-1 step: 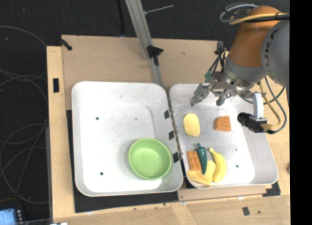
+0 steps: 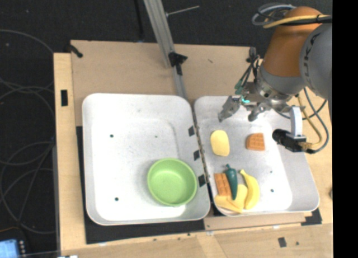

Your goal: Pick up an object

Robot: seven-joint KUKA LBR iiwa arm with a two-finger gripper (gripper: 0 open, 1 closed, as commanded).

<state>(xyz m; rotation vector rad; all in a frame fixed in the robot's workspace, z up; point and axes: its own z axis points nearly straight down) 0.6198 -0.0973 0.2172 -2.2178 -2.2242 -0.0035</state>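
My gripper (image 2: 241, 111) hangs open over the far part of the right bin (image 2: 291, 195), with nothing between its fingers. Just below it lie a yellow lemon-like piece (image 2: 220, 142) and an orange waffle-like square (image 2: 255, 142), both apart from the fingers. Near the bin's front edge sits a cluster: bananas (image 2: 250, 190), a green pepper (image 2: 231, 181) and an orange-brown block (image 2: 222, 183). A green bowl (image 2: 172, 181) rests in the front right of the left bin (image 2: 112, 122).
A slanted metal pole (image 2: 162, 33) rises from the bench behind the bins. A black fitting with cables (image 2: 291, 139) hangs off the wrist over the right bin's right side. The arm's orange band (image 2: 288, 38) looms at the upper right.
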